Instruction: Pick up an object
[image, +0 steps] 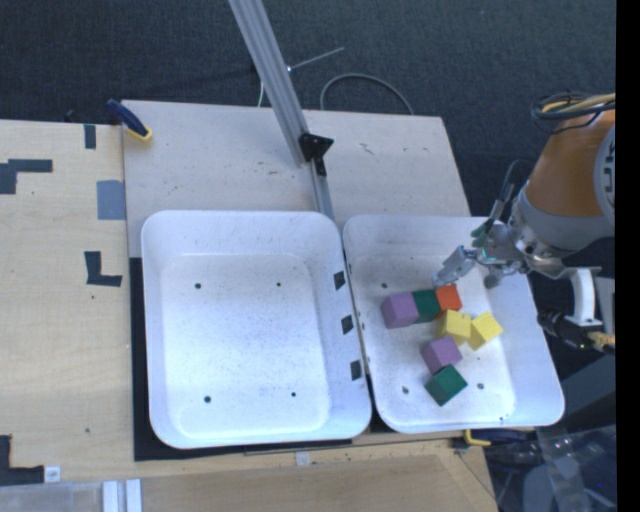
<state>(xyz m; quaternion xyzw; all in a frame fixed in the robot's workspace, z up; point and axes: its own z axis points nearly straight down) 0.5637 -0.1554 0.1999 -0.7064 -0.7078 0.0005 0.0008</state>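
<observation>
Grey KUKA arm w/ orange band (565, 180) over right shallow white plastic bin (400, 240). Two-finger gripper (462, 262) above orange cube (449, 296); claw state: cannot tell. Cubes clustered mid-bin, touching. Recommend descending square on an edge cube, e.g. small yellow cube (486, 329).

Two bins sit side by side on the tabletop (400, 150), the left bin (160, 300) touching the right bin (530, 400). A cluster of blocks (440, 330) lies in the right bin, toward its middle and right side, several touching. The gripper (470, 258) hangs over that bin's far right part, just beyond the blocks. A slanted rail (275, 80) runs from the far edge toward the bins' junction.
</observation>
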